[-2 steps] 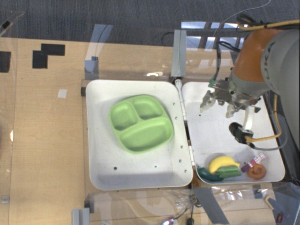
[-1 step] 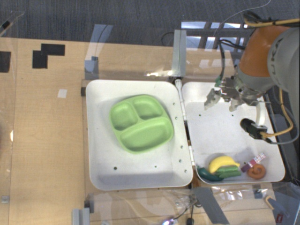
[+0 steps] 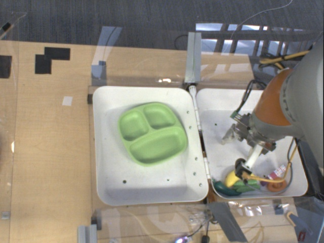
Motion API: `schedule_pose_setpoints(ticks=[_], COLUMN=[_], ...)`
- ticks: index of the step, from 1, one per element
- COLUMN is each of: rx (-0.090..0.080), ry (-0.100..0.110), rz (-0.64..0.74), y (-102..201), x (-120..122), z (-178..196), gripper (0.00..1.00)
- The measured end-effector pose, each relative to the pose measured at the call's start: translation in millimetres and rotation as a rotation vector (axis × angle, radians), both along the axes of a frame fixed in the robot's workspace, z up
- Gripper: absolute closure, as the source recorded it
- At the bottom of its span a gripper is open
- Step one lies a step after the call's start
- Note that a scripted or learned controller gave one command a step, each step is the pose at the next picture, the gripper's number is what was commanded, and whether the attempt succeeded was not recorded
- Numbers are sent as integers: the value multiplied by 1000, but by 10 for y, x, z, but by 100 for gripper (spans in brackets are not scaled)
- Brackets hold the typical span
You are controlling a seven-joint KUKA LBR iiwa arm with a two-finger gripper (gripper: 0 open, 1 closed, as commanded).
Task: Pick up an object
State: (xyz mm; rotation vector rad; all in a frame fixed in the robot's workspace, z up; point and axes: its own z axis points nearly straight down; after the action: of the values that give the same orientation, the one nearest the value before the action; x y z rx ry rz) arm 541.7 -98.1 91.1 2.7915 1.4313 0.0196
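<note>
While my gripper [image 3: 231,134] hangs over the smooth right bin [image 3: 216,110], I cannot tell its state; a green divided plate [image 3: 152,133] lies centre-frame.

Grey arm [image 3: 304,85], claw [image 3: 229,136] downward.

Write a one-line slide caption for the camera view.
Gripper in the right bin near small colourful items; green divided plate in the left bin.
</note>
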Motion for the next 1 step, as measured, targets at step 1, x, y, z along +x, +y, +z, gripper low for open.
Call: schedule_pose_setpoints(ticks=[1], rx=[0], ry=[-10], rz=[6], y=[20], x=[39], z=[126], gripper=[100])
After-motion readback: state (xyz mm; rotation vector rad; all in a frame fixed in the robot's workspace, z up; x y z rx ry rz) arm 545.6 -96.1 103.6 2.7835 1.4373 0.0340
